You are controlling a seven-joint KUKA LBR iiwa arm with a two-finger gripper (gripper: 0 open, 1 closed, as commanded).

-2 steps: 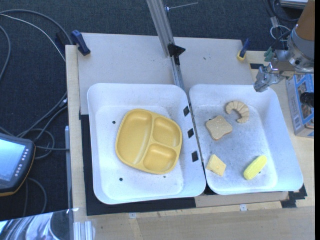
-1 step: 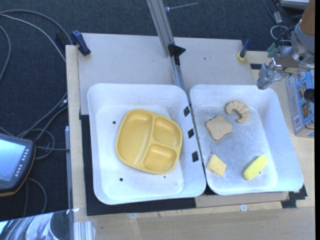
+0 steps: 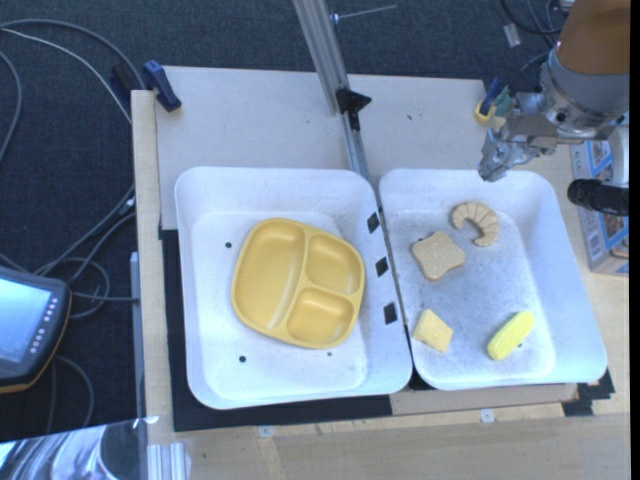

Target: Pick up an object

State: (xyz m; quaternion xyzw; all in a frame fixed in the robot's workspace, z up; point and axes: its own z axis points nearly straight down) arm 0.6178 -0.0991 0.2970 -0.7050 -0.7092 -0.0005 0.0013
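The right bin (image 3: 560, 268) holds several toy foods. A tan croissant (image 3: 476, 222) lies near its far side, with a beige bread slice (image 3: 438, 255) just left of it. A pale yellow cheese wedge (image 3: 434, 330) and a bright yellow corn cob (image 3: 510, 335) sit toward the near side. My gripper (image 3: 493, 166) hangs over the bin's far rim, above and slightly right of the croissant, apart from every item. Nothing is visible in it.
A yellow divided plate (image 3: 298, 282) lies in the left bin (image 3: 200, 268). A slanted metal pole (image 3: 325, 38) comes down to the gap between the bins. Blue clamps (image 3: 160, 83) sit at the bench's far corners, and boxes (image 3: 605, 208) stand at the right edge.
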